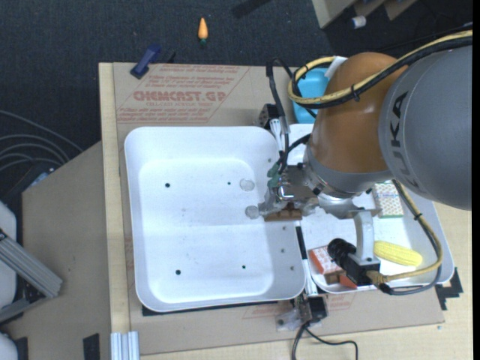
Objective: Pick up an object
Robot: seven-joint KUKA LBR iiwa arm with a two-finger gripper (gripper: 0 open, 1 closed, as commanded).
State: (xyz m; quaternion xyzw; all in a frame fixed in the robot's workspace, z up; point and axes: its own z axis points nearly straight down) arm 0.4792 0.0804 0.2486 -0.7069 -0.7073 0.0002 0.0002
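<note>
My gripper (250,198) reaches over the right wall of the left bin (150,201), low above its floor. Its two pale round fingertips (247,184) stand apart, so it is open, and only bare bin floor shows between them. A small brown thing (283,215) sits right at the gripper's base on the wall between the bins; what it is I cannot tell. In the right bin (442,272) lie a yellow corn cob (397,254) and a red-orange box (322,259). The arm hides most of that bin.
A blue cup-like thing (310,85) shows at the back of the right bin, behind the arm. A patterned card (387,199) lies beside the arm's wrist. Off the bench, a blue item (145,61) and a small orange item (202,28) lie on the dark floor.
</note>
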